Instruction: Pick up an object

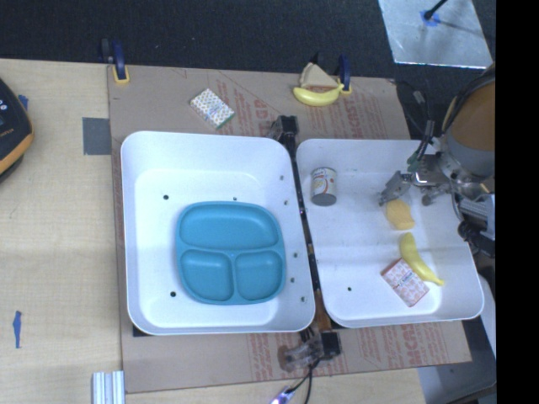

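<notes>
The right bin (362, 305) holds a small grey can (323, 185), a yellow-orange block (401, 215), a yellow banana (418, 259) and a red-and-white packet (405, 282). My gripper (411, 195) hangs over the right bin's upper right part, just above the yellow-orange block. Its fingers (391, 194) are spread open with nothing between them. The arm, with its orange band (477, 116), comes in from the right edge.
The left bin (143, 225) holds a blue divided plate (230, 252). On the bench behind the bins lie a second banana with a wedge-shaped item (317, 91) and a patterned packet (211, 107). A yellow-and-black device (10, 129) sits at the far left.
</notes>
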You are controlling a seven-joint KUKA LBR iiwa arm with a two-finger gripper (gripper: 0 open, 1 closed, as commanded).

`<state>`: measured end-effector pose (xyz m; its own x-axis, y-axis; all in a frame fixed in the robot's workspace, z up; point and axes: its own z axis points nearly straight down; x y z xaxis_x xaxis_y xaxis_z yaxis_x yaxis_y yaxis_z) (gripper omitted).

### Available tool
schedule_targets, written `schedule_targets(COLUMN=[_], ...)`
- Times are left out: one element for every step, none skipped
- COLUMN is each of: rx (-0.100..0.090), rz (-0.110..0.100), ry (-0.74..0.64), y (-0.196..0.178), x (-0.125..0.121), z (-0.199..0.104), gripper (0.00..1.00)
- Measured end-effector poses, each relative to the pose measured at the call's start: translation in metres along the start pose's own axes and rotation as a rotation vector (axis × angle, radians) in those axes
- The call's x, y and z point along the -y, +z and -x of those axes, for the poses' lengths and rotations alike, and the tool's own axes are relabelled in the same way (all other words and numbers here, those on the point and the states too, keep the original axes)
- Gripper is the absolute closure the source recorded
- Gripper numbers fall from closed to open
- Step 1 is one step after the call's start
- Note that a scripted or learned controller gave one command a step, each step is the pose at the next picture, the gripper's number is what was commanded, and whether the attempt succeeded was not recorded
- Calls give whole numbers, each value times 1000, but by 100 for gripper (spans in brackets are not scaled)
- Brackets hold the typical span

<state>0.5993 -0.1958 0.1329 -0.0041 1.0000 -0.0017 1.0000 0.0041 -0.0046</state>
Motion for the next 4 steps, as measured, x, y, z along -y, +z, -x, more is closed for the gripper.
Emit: schedule_targets(rx=[-2, 0, -2, -2], rz=[0, 0, 2, 3], ry=[0, -5, -3, -1], y=[42, 32, 41, -60], x=[85, 85, 2, 28], z=[16, 17, -98, -141], gripper=[0, 100, 100, 100])
